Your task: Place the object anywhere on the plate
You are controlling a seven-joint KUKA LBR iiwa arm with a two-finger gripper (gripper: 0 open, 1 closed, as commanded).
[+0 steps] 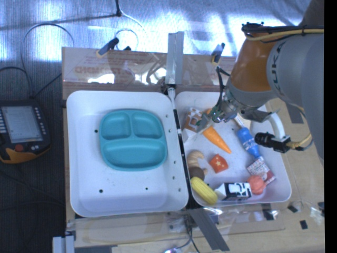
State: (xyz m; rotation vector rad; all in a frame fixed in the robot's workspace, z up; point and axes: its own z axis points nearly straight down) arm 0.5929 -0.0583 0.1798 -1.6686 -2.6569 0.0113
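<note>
Plate point(131, 139): teal, smooth plastic, three compartments, in left white bin point(84, 183). Carrot point(217, 139): orange cone, right bin point(281, 191), among toy foods. Claw point(220, 114): over carrot's top; grip cannot tell. Wooden bench point(84, 67); grey carpet.

1. The two bins, left point(79, 194) and right point(281, 186), look like smooth white plastic with a soft sheen.
2. The plate point(131, 140) in the left bin is teal plastic, smooth and semi-matt, with three moulded compartments.
3. The carrot point(217, 139) in the right bin looks like glossy orange toy plastic.
4. The banana point(203, 191) is yellow and smooth, plastic in look.
5. The blue bottle point(247, 140) is shiny plastic.
6. My arm's casing point(303, 67) is smooth grey, painted metal or plastic, I cannot tell which; its orange band point(253, 67) is glossy.
7. The bench edge point(84, 67) looks like bare, pale wood.
8. The floor point(31, 15) is rough, ribbed grey carpet.
</note>
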